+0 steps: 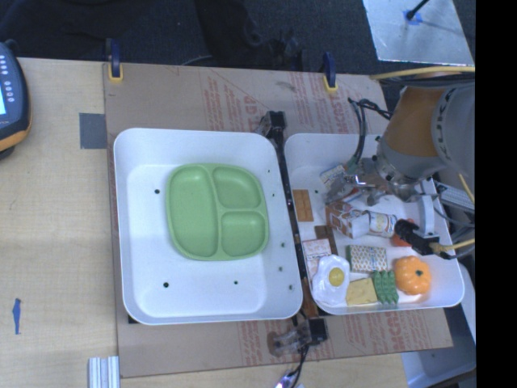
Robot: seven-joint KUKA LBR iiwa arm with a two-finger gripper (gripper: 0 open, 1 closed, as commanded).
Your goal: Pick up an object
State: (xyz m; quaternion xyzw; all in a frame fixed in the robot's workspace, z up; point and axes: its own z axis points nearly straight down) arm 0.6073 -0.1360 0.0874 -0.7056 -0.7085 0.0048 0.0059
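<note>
Green divided plate [216, 212] in left bin [129, 241], toy food crowding right bin [311, 156], jaws [355, 186] state unclear

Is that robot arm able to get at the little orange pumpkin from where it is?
Probably yes. The pumpkin sits uncovered near the right bin's front corner, with the gripper above the same bin.

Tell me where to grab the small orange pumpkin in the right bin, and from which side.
Probably grip the pumpkin across its round body, coming straight down from above. It sits near the right bin's corner wall with a green block touching its left, so side approaches look cramped.
</note>
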